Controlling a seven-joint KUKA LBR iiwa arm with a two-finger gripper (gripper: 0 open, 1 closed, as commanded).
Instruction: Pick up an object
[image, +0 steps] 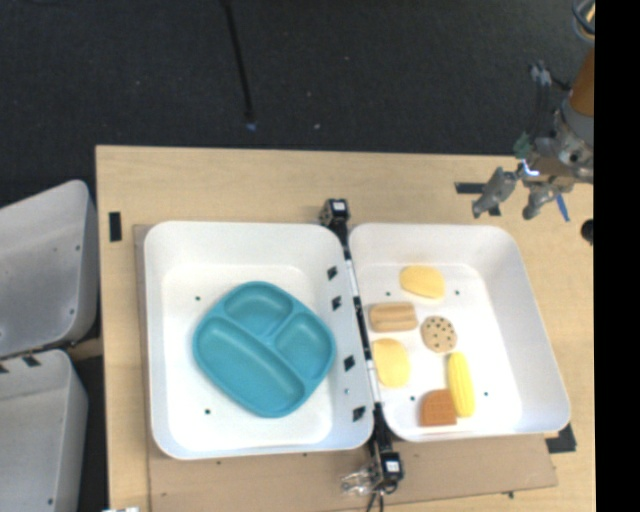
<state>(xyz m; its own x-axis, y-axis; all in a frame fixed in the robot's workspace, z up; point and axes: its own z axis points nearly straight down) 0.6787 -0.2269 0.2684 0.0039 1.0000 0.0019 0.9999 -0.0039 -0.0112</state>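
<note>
White bins: two shallow bins sit side by side on the pale wooden bench (120, 180), the left bin (160, 300) and the right bin (520, 290), joined along a middle seam with small black clips.
Writing: no brand, label or lettering can be read on anything.
Arm: it comes in at the upper right, with an orange band at the top edge of the view and the grey wrist below it, poised over the bench's far right corner, beyond the right bin's far rim.
Claw: the claw (512, 197) hangs outside the right bin, near its far right corner; its two grey fingers stand spread apart with nothing between them.
Task's things: six food pieces lie in the right bin. A yellow rounded piece (422, 282) lies nearest the far wall, a tan roll (392, 318) just beside the seam, and a speckled cookie (438, 333) near the middle.
Near side: a yellow wedge (391, 362) lies by the seam, an orange-brown piece (438, 409) sits by the near wall, and a corn cob (460, 384) touches its right side.
Left bin: a teal divided plate (262, 347) lies flat, tilted diagonally, around the middle.
Open room: the right half of the right bin is bare floor; bare white floor rings the plate on all sides.
Bench edges: a bare wooden strip runs along the far side and the left side of the bins.
</note>
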